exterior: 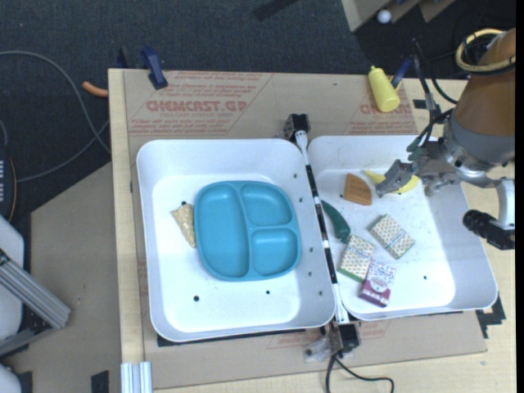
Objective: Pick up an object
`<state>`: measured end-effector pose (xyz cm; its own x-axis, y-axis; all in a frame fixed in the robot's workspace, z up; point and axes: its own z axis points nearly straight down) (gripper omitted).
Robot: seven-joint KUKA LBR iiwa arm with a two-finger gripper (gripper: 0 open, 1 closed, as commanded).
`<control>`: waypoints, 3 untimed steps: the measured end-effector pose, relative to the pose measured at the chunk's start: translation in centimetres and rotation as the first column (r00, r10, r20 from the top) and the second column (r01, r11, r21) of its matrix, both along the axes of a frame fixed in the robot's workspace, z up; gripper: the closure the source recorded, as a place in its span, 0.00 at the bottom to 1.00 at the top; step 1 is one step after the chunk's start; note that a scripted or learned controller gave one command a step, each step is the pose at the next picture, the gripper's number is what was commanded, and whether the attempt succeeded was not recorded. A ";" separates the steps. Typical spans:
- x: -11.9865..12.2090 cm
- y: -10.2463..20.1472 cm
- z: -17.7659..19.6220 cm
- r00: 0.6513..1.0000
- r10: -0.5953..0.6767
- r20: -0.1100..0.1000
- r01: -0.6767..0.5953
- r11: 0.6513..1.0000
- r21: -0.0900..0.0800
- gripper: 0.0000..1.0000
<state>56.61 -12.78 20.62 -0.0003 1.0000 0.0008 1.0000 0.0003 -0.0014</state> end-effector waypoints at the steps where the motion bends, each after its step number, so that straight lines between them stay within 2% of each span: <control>1: 4.0 3.0 -12.1 1.000 0.000 0.000 0.000 1.000 0.000 0.00; 2: 8.7 1.8 -12.1 1.000 0.000 0.000 0.000 1.000 0.000 0.00; 3: 8.1 3.4 -12.1 1.000 0.001 0.000 -0.001 1.000 0.000 0.00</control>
